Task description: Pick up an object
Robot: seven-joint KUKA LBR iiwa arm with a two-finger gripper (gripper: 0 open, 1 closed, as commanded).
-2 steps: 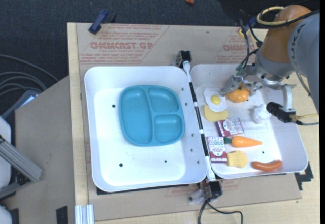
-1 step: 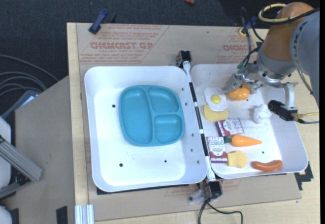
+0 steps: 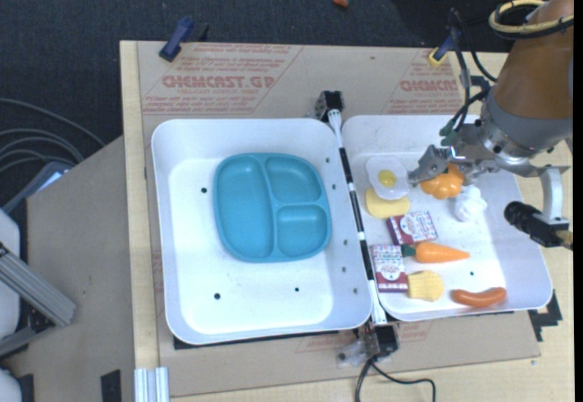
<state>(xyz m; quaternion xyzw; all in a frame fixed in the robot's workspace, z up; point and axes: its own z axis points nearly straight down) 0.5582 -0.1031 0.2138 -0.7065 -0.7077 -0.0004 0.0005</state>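
Hand (image 3: 444, 174) over right bin (image 3: 533, 274), orange toy (image 3: 444, 183) between fingers; blue tray (image 3: 271, 206) in left bin (image 3: 182, 209).

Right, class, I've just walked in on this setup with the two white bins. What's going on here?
A robot arm reaches in from the right over the right bin, which holds toy food: a fried egg, a carrot, a sausage and a few more pieces. Its gripper sits low at an orange piece near the egg; whether it has gripped it cannot be told. The left bin holds a blue divided plate.
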